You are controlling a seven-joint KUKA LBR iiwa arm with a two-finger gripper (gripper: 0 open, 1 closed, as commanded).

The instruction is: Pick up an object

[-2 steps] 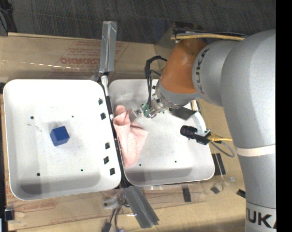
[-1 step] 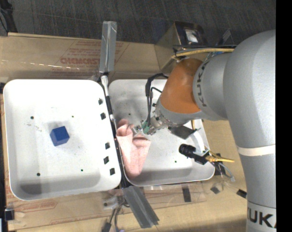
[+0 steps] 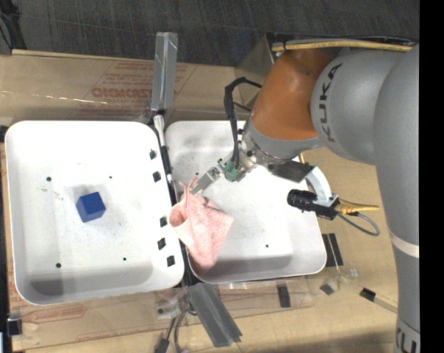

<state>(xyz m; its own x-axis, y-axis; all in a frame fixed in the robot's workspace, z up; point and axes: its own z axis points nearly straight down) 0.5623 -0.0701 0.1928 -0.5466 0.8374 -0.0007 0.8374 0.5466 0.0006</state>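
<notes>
KUKA lettering marks the arm (image 3: 339, 101), whose gripper (image 3: 195, 187) pinches the pink cloth (image 3: 203, 226) in the right bin (image 3: 310, 252).

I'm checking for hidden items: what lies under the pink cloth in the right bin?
The pink cloth lies crumpled on the right bin's white floor by its left wall. Anything beneath it is covered. The gripper is at its upper edge.

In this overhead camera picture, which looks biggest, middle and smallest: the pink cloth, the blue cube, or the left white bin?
1. Left white bin, by far the largest.
2. Pink cloth, draped at the right bin's left edge.
3. Blue cube, smallest.
</notes>
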